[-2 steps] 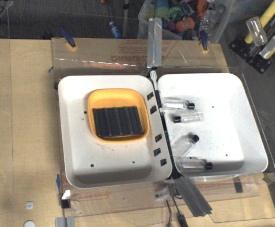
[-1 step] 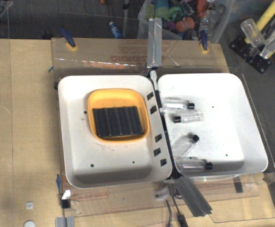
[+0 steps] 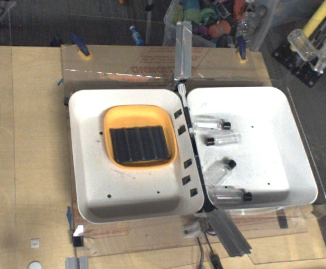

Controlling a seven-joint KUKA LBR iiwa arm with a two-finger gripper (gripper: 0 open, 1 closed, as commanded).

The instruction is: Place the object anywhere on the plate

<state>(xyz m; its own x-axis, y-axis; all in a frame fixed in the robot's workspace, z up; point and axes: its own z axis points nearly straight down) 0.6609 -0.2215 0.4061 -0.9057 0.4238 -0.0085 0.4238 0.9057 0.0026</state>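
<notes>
Plate first: a yellow-orange rounded square plastic plate [image 3: 117,118] sits in the left white bin [image 3: 90,200], with a dark ribbed rectangular slab [image 3: 139,144] lying on it. Across the divider, the right white bin [image 3: 275,133] holds 4 clear small vials with black caps [image 3: 218,140], clustered near the divider, none on the plate. Far right, the gripper [image 3: 304,45] hangs high outside the bins; whether it is open, I cannot tell. Risk, as I judge it: transparent, round vials may roll or slip from a pinch, and the slab leaves little bare plate.
</notes>
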